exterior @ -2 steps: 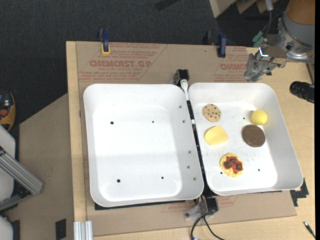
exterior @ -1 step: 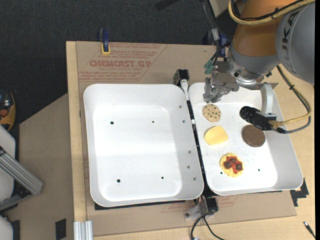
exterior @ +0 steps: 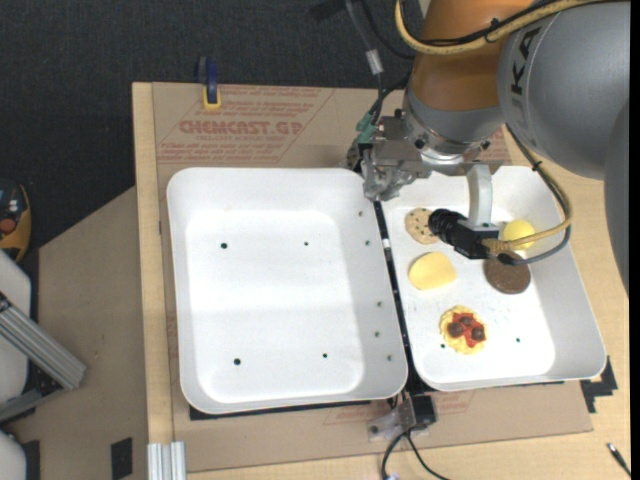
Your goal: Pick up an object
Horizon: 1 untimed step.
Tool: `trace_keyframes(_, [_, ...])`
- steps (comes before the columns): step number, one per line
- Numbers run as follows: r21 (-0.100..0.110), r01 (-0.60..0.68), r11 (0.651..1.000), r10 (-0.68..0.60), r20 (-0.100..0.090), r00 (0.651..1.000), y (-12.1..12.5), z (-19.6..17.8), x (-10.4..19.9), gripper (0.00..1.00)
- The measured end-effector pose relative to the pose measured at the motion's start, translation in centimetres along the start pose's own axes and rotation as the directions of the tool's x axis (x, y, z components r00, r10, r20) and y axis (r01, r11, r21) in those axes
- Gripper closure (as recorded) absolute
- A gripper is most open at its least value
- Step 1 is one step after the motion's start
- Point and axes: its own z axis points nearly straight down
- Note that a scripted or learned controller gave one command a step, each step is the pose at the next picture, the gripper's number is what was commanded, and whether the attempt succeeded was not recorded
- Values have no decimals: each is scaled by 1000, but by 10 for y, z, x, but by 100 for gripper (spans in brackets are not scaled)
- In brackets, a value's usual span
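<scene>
The gripper [exterior: 385, 180] hangs at the far edge of the two bins, over the seam where the left bin [exterior: 200, 268] meets the right bin [exterior: 560, 340], and whether it is apart or together cannot be told. Everything to pick lies in the right bin: a speckled cookie [exterior: 419, 225] near its far left corner, a pale yellow lump [exterior: 432, 270] by the left edge, a brown disc [exterior: 508, 275] and a yellow piece [exterior: 518, 232] nearer the right edge, a red-and-yellow piece [exterior: 463, 329] towards the near edge
</scene>
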Motion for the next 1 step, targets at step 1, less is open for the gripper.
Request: trace_keyframes(1, [-2, 6, 1000, -6, -3, 1000, -23, -31, 113, 100])
